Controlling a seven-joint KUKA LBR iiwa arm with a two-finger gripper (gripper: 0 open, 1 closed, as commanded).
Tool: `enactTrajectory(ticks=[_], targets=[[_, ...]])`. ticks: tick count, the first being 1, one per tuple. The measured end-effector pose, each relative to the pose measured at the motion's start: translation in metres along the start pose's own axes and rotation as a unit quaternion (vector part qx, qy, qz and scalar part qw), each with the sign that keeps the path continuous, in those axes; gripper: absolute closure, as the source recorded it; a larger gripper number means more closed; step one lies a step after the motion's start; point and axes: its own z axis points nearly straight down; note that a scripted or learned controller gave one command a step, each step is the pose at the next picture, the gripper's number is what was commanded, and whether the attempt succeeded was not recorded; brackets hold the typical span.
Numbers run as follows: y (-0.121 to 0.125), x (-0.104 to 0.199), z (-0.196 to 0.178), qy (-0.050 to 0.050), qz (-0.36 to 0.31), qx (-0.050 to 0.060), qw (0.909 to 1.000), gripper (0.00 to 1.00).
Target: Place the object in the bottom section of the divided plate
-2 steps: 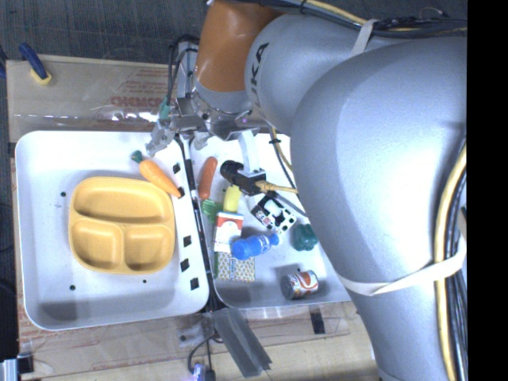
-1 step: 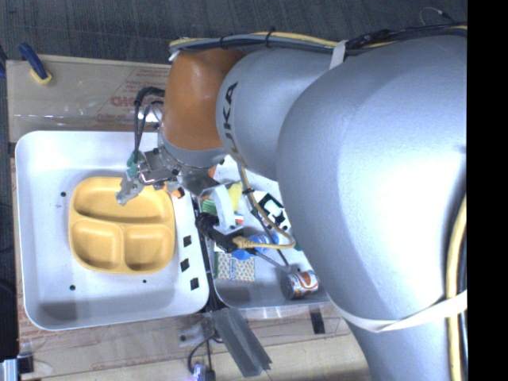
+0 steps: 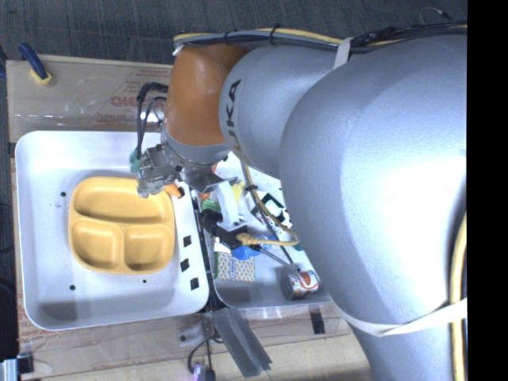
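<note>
Your gripper (image 3: 151,182) is in the left bin (image 3: 48,280), over the far right rim of the yellow divided plate (image 3: 103,201). From this slanted view you cannot tell whether it is wide, narrow or carrying anything, because the wrist and its fittings crowd that spot.

The plate lies flat near the middle of the left bin, with one long section on its far side and two smaller sections side by side on its near side.

The grey arm (image 3: 357,181) reaches in from the right and covers most of the right bin (image 3: 266,298). In the part of that bin you can see, there is a small can (image 3: 300,282) on its side near the near wall. A patterned packet (image 3: 236,267) is to the can's left, and a blue and yellow item (image 3: 248,248) is just beyond the packet. You cannot tell which of these is the object to be placed.
</note>
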Motion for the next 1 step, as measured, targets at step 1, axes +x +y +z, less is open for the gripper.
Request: enactTrajectory(ticks=[1], targets=[[0.0107,0.0719,-0.0555,0.000,-0.052,-0.002,0.9986,1.00]])
